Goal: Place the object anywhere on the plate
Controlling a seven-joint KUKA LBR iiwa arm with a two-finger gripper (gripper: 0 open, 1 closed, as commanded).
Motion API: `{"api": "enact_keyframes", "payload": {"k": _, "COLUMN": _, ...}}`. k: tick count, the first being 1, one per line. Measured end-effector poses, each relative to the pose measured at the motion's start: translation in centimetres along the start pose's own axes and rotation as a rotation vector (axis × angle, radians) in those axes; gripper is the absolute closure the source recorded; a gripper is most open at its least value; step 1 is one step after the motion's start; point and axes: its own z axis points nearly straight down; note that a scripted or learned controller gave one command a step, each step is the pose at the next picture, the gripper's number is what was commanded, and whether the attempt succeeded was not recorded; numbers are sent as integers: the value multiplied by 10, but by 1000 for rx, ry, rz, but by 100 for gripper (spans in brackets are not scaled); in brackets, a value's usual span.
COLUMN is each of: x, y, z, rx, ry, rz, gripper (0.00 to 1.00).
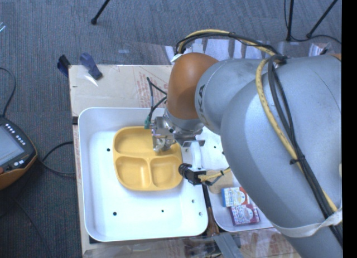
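The object is not plainly in view at the claw, so which thing is meant remains a judgement. The likeliest candidate is a small printed packet (241, 205), red, white and blue, lying flat in the right bin (221, 224), nearer the camera than the plate and to its right, well apart from it. It looks light and thin, probably a card or foil wrapper with a slick face. It would likely flex under a hard squeeze and slide if pushed. Lying flat, it offers little to pinch from above, so the better hold is probably across its short width, at the edges.

The plate (134, 165) is yellow, with three compartments, and sits in the left bin (139, 218). All three compartments look bare.

The claw (162, 144) hangs over the plate's far right compartment, close to its rim. Whether it is open or closed cannot be told from above, nor whether it carries anything. The grey arm (268, 140) rises to the right of the plate and hides much of the right bin.

Beyond the plate, the bare table (120, 84) runs to its far edge, where a blue clamp (90, 64) sits at the far left. On the floor left of the plate lies a handheld controller (11, 148), and far beyond the plate stand thin stand legs (109, 0).
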Motion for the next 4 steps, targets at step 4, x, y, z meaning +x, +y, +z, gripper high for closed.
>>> {"api": "enact_keyframes", "payload": {"k": 4, "x": 10, "y": 21, "z": -145, "rx": 3, "ry": -3, "rz": 4, "gripper": 100}}
